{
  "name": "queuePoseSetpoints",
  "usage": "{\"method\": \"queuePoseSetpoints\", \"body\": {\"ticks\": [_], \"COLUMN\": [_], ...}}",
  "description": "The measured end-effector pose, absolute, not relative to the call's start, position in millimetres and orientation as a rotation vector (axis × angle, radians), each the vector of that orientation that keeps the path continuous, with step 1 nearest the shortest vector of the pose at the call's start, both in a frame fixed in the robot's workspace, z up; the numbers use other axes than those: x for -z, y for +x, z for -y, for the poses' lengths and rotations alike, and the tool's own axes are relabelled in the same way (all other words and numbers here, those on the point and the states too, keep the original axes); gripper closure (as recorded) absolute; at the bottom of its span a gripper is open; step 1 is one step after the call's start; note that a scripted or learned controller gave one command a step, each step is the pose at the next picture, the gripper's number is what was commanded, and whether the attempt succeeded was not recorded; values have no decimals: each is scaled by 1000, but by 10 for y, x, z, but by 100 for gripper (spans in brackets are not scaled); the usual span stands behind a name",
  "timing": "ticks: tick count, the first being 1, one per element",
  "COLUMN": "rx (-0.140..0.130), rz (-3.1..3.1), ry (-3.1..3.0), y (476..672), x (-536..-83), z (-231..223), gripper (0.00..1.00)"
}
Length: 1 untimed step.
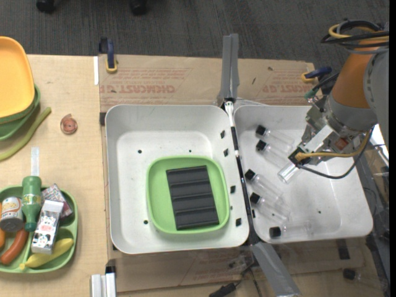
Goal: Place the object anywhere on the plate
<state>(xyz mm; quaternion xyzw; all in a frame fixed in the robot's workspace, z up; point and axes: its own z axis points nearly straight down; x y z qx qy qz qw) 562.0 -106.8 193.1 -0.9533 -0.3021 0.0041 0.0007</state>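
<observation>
Camera view places the arm's gripper [289, 171] over the right bin [346, 224], with its tip low near the bin's middle and a yellow cable looping off the wrist. We note a conflict of instruction here: the jaw state is to be reported, yet from this slanted overhead angle we cannot tell it, so we say no more on that point. The right bin holds several clear vials with black caps [266, 146], scattered along its left half; they are hard to count because the clear bodies blend into the white floor. We judge one of these to be the object of the task, most likely the vial just beside the gripper tip, though we cannot confirm contact or a hold. The green plate [156, 184] rests in the middle of the left bin [124, 141] and carries a dark ribbed block [192, 197] on its centre. We judge the step in hand to be the pick, with the placement not yet done. The next move calls for a secure hold on one vial, a lift above the divider between the bins, and a release over a bare part of the plate.
</observation>
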Motion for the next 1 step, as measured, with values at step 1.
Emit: {"method": "queuePoseSetpoints", "body": {"ticks": [1], "rx": [-13], "rz": [948], "ry": [-2994], "y": [5620], "x": [-1933], "z": [1069], "gripper": [0]}}
